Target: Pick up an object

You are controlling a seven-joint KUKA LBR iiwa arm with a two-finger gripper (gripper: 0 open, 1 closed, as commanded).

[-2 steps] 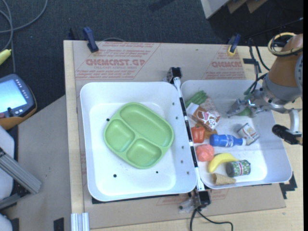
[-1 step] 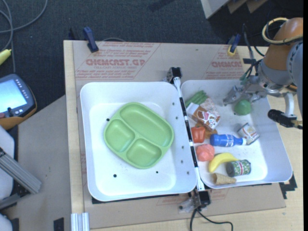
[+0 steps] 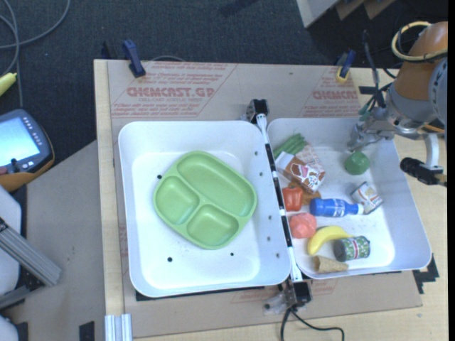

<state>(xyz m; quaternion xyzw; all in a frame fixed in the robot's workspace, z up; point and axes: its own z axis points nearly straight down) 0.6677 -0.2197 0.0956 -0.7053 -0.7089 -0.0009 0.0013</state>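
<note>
Two white bins sit side by side on the counter (image 3: 178,91), whose brown surface carries red print reading "CHEMCAST GP" (partly legible, repeated at right). Toys crowd the right bin (image 3: 409,226): a small green ball (image 3: 357,163), round and plain, lying near the bin's far right corner; a blue bottle (image 3: 333,207) on its side; a yellow banana (image 3: 324,236); a dark can (image 3: 352,248) with a green label too small to read; a pink lump (image 3: 303,225); and a small white carton (image 3: 366,196). A green divided plate (image 3: 205,199) with three compartments rests in the left bin (image 3: 142,261). At the bin's far right corner the hand (image 3: 366,133) hangs just above and beside the green ball; I cannot tell whether it is spread or closed.
</note>
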